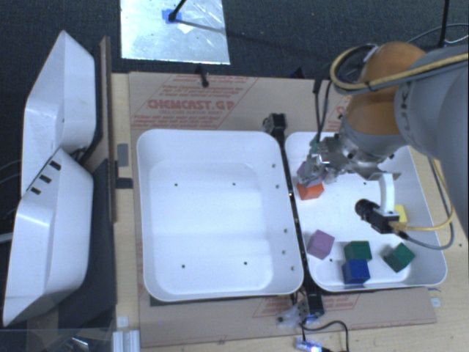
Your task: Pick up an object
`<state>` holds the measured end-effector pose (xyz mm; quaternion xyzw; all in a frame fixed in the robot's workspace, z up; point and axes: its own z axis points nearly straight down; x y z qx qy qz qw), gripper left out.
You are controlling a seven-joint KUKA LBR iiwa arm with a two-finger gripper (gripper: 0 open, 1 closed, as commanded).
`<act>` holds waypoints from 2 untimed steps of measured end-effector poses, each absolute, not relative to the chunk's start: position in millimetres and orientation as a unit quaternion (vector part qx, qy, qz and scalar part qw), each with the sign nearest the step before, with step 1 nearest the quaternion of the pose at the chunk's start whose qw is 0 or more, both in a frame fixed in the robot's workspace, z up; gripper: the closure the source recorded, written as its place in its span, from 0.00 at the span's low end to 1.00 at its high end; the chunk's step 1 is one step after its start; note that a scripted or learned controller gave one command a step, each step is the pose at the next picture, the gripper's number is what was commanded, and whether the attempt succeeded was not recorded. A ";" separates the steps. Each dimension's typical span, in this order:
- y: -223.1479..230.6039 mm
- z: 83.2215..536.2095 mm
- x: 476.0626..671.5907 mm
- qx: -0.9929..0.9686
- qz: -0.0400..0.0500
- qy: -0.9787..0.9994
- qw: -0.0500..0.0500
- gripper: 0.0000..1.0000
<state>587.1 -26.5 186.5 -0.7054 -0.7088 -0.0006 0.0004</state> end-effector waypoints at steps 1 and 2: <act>32.1 281.2 564.9 -0.705 -0.004 -0.709 -0.002 1.00; 92.4 266.6 544.4 -0.705 0.000 -0.709 0.001 1.00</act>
